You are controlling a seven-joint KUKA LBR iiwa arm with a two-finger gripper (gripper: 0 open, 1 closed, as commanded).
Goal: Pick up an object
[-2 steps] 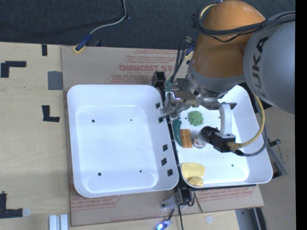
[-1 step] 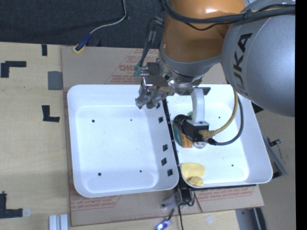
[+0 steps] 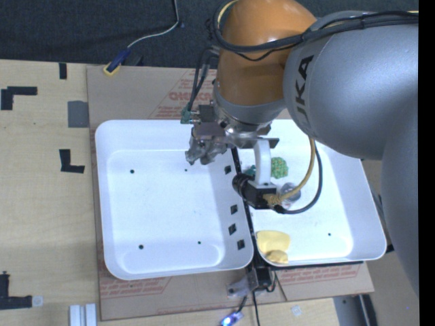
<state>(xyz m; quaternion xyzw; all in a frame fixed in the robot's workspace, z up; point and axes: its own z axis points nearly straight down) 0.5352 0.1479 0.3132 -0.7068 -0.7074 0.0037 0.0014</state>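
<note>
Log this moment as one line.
arm over left bin, far right corner | yellow object, green object in right bin

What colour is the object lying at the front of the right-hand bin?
The object is pale yellow, seen best in the camera view.

Left bin (image 3: 115, 202): floor open across the middle, left side and near edge, with free access from above. Its far right corner is taken by the pincer (image 3: 202, 151). Right bin (image 3: 340, 229): the arm (image 3: 353, 80) overhangs the far and left parts. A green object (image 3: 278, 167) lies near the divider and a yellow lump (image 3: 273, 244) in the near left corner. The floor towards the right wall is open.
</note>
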